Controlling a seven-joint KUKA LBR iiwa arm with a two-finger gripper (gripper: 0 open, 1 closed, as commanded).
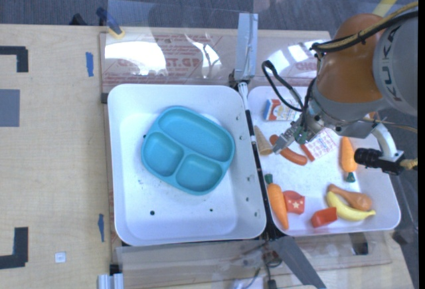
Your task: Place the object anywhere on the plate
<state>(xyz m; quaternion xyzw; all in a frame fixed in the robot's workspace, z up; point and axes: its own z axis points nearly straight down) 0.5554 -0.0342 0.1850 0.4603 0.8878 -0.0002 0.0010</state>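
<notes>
Meanwhile the blue plate (189,158), split into three compartments, lies bare in the left bin (126,214). Over the right bin (392,214) the gripper (287,141) hangs low just above a red sausage (294,156), and whether it is open or closed cannot be told. Near the bin's front wall lie a carrot (277,204), a red slice (294,202), a red pepper piece (323,217) and a banana (348,210). A second carrot (347,155) lies further right.
</notes>
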